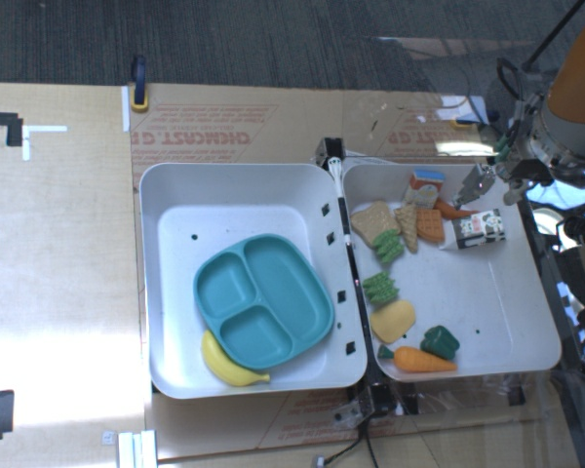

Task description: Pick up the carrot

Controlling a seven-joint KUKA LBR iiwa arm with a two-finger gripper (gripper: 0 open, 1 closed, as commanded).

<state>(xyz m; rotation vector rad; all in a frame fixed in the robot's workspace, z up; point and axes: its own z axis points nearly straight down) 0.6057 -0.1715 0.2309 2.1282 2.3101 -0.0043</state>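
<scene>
Orange and smooth, the tapered carrot (424,360) lies at about six o'clock in the right bin (507,305), just beside a dark green pepper-shaped piece (440,340) and a pale yellow rounded piece (394,319). Glossy white plastic forms both bins — the left bin (175,203) holds a teal three-compartment tray (263,298) with a curved yellow banana (227,362) against its seven o'clock edge. The gripper (483,181) hovers at the right bin's one o'clock corner, well apart from the carrot; I cannot tell its grip state.

Grey arm (551,144) with orange band, black cables, small metallic gripper (487,181)
</scene>
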